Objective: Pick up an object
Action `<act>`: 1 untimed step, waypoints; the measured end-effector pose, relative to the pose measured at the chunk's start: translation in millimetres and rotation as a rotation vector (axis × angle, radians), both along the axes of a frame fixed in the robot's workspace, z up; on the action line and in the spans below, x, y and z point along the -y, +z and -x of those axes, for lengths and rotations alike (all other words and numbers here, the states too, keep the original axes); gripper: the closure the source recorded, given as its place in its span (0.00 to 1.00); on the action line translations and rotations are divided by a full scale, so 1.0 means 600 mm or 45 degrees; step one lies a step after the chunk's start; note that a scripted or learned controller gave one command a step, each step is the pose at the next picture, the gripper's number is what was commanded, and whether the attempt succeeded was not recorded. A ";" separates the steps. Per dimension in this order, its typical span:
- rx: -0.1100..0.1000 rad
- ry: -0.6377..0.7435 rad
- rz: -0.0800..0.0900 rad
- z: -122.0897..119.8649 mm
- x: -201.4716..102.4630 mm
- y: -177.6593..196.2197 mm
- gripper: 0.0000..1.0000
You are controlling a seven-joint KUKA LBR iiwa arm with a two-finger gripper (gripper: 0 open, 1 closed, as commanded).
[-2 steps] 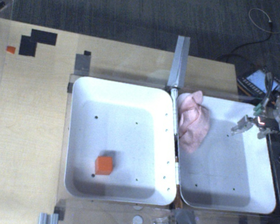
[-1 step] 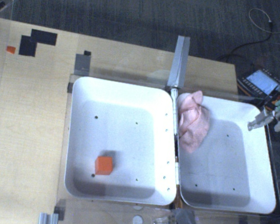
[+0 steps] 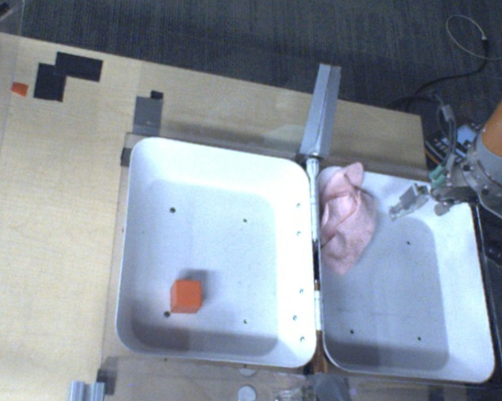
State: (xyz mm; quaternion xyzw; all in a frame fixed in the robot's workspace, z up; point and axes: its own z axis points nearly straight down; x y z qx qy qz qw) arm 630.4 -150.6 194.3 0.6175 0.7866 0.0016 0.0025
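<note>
Orange block [image 3: 186,296] sits far left of the claw [image 3: 410,201], while the pink cloth [image 3: 346,217] lies just left of it and may slip free since it is floppy, and whether the claw is spread I cannot tell.

I see two white bins side by side, the left bin [image 3: 141,226] and the right bin [image 3: 453,344], sitting on a light wooden bench [image 3: 42,240] that has black blocks [image 3: 65,74] and a tiny orange square [image 3: 19,89] near its far left corner.
</note>
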 end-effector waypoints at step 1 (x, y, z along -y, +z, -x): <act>0.006 0.176 0.004 -0.062 -0.026 -0.152 0.00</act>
